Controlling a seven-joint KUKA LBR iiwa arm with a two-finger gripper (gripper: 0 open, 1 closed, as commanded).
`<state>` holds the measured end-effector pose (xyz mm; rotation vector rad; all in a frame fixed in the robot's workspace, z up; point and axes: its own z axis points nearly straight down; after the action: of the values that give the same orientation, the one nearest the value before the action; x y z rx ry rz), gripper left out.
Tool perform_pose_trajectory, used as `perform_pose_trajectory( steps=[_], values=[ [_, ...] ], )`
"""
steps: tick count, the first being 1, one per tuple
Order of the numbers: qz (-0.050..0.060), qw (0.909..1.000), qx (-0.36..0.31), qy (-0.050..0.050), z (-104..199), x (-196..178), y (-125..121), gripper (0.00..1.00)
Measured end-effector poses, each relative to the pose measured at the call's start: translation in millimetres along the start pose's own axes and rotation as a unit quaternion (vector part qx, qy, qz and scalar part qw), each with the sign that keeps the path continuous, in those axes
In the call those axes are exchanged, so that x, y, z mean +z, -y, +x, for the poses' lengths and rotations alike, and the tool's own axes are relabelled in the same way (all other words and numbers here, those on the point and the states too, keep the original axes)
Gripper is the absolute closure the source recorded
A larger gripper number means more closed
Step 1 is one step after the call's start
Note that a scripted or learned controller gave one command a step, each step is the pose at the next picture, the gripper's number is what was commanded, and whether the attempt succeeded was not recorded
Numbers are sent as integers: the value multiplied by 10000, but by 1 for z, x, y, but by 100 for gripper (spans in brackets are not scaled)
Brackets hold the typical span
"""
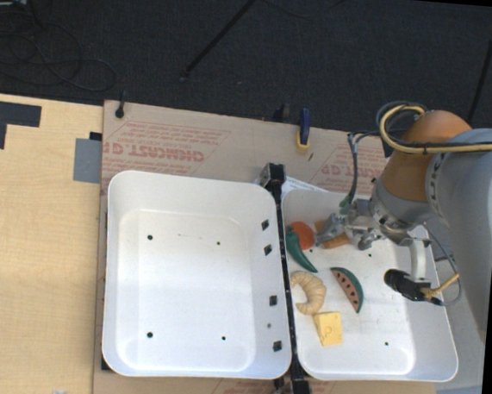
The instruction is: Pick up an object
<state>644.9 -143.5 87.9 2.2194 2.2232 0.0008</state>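
Camera view: gripper [340, 229] lowered into right bin [421, 360], beside carrot [301, 234]. Grasp state cannot be told. Approach step judged underway; closing on carrot needed next.

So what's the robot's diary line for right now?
gripper low in right bin | beside carrot | croissant, cheese untouched
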Motion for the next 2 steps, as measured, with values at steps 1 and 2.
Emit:
perform_pose_trajectory(
  steps=[1, 2],
  values=[
    [47, 10000, 13, -9, 1, 1, 69, 0],
    [28, 10000, 25, -8, 0, -9, 66, 100]
  ],
)
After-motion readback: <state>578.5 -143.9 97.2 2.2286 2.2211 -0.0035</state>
